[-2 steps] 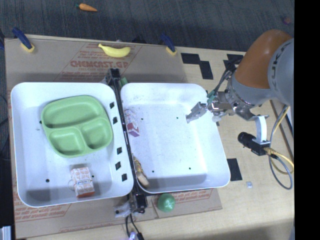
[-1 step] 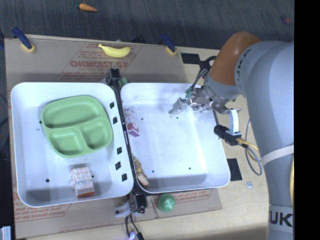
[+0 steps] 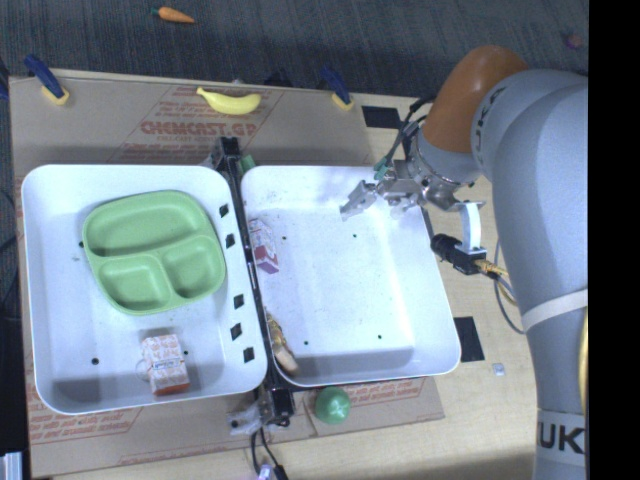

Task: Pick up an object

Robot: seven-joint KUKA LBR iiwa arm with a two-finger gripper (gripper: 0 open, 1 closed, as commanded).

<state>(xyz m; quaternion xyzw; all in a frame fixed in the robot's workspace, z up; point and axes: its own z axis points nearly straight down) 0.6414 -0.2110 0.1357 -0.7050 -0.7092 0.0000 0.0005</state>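
One gripper (image 3: 352, 206) hangs over the right bin (image 3: 400, 298), its fingers slightly parted and holding nothing; a small packet (image 3: 263, 245) lies to its left.

Single fixed camera, mounted above the bench and looking down at a slant. Both shallow white plastic bins (image 3: 330, 363) fall within the field, side by side on the printed brown cardboard sheet (image 3: 180, 118). Beyond the bins, toward the top of the frame, dark carpeted floor (image 3: 300, 18) is visible. The grey arm with its orange band (image 3: 480, 83) enters from the right of the bins, nearer the lens and cropped.
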